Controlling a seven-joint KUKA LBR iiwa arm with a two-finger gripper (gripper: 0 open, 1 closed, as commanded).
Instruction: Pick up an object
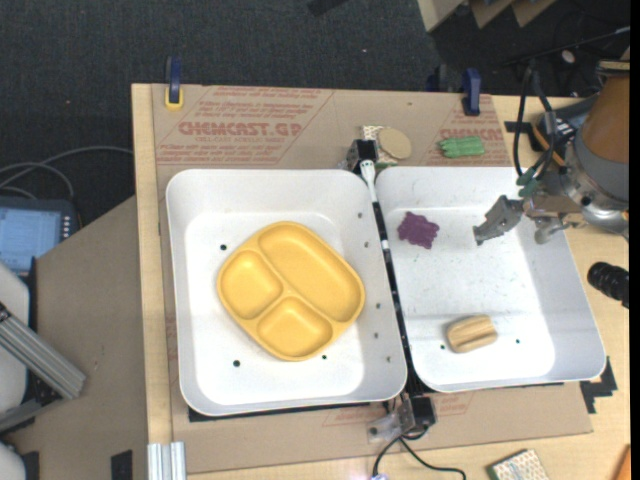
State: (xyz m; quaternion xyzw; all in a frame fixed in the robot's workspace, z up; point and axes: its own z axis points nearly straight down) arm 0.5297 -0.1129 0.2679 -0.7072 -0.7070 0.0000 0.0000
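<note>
I see the gripper [497, 221] over the far part of the right bin [560, 353], fingers apart, nothing between them. A purple toy [418, 229] lies just left of it. A tan roll [470, 333] sits near. The left bin [190, 298] holds a yellow tray [290, 289].

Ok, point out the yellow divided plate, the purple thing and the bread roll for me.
yellow divided plate [290, 290]: camera view, the ridge where its compartments meet.
purple thing [418, 229]: camera view, its middle.
bread roll [470, 333]: camera view, its top.
</note>
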